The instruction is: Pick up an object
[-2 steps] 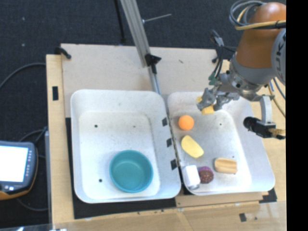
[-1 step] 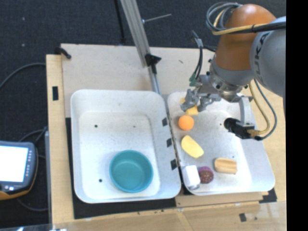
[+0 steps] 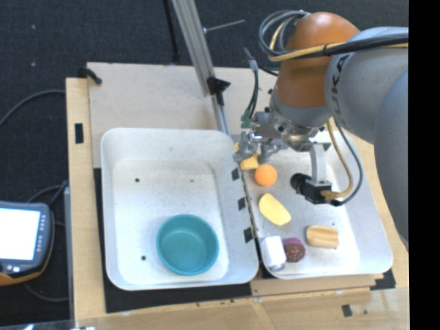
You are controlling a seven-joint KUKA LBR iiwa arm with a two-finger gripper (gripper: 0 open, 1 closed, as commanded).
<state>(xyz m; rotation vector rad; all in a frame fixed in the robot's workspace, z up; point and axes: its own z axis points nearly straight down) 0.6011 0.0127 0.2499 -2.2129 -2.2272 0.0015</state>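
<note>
Hovering over the right bin point(image 3: 357, 256), the gripper point(image 3: 256, 150) sits just beside a small yellow block point(image 3: 249, 162) and an orange ball point(image 3: 266, 176); whether it grips anything, I cannot tell. Centring on one object before closing seems wise.

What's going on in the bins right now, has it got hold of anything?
The arm's gripper is low over the far left corner of the right bin, at a small yellow piece beside an orange ball. No grasp is visible. A yellow banana-like piece, white block, dark red ball and tan bread-like piece lie nearer. The left bin holds a teal bowl.
</note>
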